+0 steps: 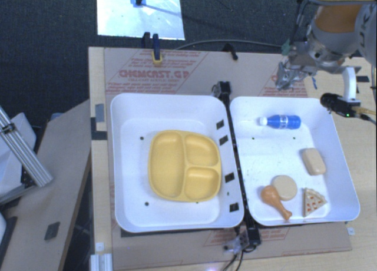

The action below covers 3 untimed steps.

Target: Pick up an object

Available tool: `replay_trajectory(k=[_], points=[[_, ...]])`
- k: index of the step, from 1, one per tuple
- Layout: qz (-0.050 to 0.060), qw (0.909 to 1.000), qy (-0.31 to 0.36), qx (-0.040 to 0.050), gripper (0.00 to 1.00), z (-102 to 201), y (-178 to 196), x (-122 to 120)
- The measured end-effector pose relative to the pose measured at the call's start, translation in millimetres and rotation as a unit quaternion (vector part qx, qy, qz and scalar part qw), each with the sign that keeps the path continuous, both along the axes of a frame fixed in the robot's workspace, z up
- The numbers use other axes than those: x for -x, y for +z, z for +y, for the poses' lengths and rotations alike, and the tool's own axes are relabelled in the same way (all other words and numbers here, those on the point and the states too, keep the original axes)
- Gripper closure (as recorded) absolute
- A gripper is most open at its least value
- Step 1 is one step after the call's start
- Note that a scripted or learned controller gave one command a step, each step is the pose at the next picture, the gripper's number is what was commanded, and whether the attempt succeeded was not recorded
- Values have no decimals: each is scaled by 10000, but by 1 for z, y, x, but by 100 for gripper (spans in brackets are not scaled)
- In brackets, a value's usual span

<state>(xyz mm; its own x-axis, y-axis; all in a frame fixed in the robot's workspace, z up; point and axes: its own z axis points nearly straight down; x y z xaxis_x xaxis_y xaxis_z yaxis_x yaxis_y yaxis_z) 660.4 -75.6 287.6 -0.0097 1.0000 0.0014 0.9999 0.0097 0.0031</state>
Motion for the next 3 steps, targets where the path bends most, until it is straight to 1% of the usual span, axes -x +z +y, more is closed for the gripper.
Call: replay_trajectory(k=[2,3], points=[[13,10000,1,-3,100,114,-38,4],[0,10000,1,-5,100,169,-37,-1]])
